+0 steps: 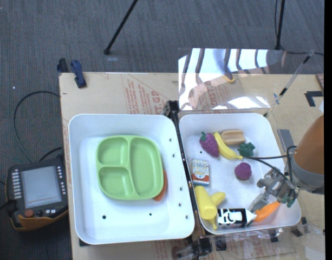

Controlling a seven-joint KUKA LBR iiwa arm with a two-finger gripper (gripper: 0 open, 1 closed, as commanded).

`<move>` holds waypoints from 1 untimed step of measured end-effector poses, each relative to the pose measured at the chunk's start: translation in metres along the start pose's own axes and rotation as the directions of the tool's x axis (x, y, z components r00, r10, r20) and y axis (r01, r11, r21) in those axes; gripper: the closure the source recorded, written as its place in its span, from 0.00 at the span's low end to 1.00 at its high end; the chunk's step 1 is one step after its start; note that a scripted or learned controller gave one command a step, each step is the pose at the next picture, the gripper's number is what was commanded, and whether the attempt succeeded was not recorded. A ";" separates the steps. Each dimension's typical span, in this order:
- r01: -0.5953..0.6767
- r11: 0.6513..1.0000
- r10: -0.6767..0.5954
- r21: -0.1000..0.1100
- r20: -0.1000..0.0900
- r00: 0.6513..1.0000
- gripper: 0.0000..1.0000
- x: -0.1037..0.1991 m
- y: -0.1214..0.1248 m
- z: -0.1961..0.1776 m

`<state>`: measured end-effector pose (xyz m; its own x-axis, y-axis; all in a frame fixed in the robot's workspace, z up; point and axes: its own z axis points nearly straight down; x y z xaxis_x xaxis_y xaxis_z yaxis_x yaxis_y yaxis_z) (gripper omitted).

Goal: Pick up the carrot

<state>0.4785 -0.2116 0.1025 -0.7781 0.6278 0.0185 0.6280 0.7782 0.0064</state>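
The carrot (267,210) is a small orange piece lying in the front right corner of the right bin (266,124), tilted with its far end up to the right. My gripper (275,193) reaches in from the right and hangs just above and behind the carrot, very close to its upper end. Whether it touches the carrot I cannot tell. A black and white carton (232,217) lies directly left of the carrot, almost touching it.
The right bin also holds a yellow bottle (208,202), a small orange box (201,172), a dark red berry (242,170), a banana (226,147), grapes (209,144), broccoli (246,148) and a bun (233,136). A green divided plate (129,167) lies in the left bin (90,215).
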 end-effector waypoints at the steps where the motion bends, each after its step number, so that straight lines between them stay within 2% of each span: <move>1: -0.012 1.000 0.012 -0.003 -0.003 1.000 1.00 -0.001 0.001 -0.007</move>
<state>0.4802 -0.2118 0.1094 -0.7708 0.6367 0.0213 0.6370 0.7708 0.0094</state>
